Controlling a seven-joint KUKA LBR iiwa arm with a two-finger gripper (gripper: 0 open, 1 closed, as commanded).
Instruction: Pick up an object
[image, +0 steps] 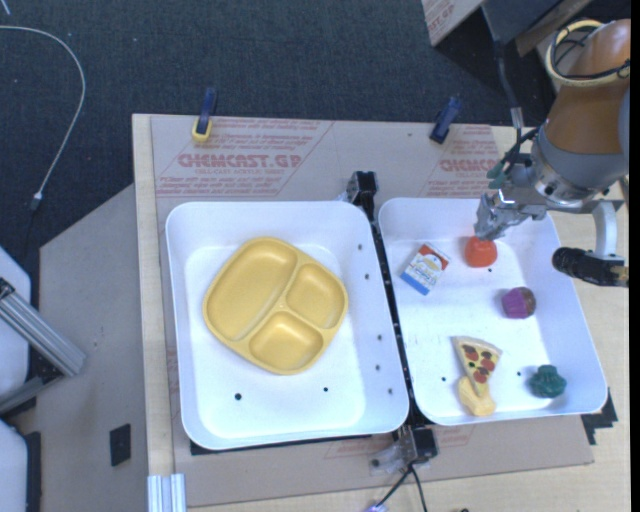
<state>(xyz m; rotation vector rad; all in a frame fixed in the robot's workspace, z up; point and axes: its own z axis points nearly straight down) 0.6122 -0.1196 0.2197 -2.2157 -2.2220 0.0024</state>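
Objects for picking are spread in the right bin (570, 300), beside the left bin (190, 300), where a yellow divided plate (275, 305) is seen lying flat. On the bench (150, 180) both bins are set side by side. A pizza slice toy (476, 372) is found near the front, a small carton (424, 269) near the back left, a purple piece (518, 302) and a green piece (547, 381) toward the right. The pincer (490, 228) is poised directly over an orange-red piece (482, 252); whether it is parted or closed cannot be told.
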